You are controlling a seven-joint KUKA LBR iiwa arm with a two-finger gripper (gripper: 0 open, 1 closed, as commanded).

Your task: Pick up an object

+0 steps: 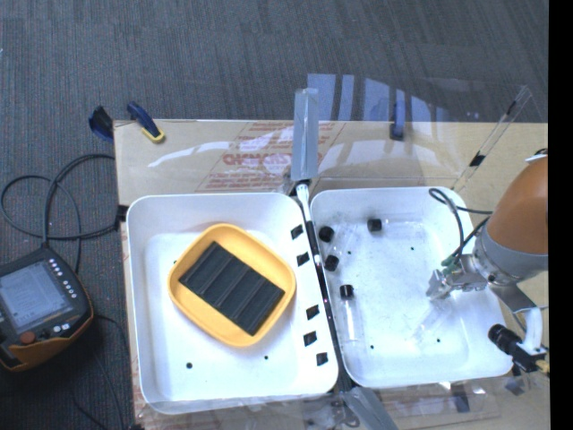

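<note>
Low at the right of the frame, the gripper [445, 282] of the grey arm [524, 227], with its orange band, hangs over the right bin [394, 373], near that bin's right wall. Whether it is spread or closed cannot be told from this slanting view, and nothing can be made out in its hold. Just below it, a clear plastic item [428, 322], hard to make out against the white floor, lies in the lower right of the bin. Several small black pieces lie farther left in the same bin: one [374, 225] near the top, two [326, 235] [331, 262] close to the left wall, and one [346, 290] lower down.

Across the divider, in the left bin [143, 330], a yellow square dish [231, 283] sits tilted like a diamond near the middle, with a dark ribbed panel [230, 286] lying in it. Both bins rest on a pale wooden board [206, 155], where a blue and yellow clamp [143, 122] grips the upper left corner. At the far left of the frame, a handheld control pendant [38, 305] lies on the grey carpet, its black cable [54, 200] looping above it.
</note>
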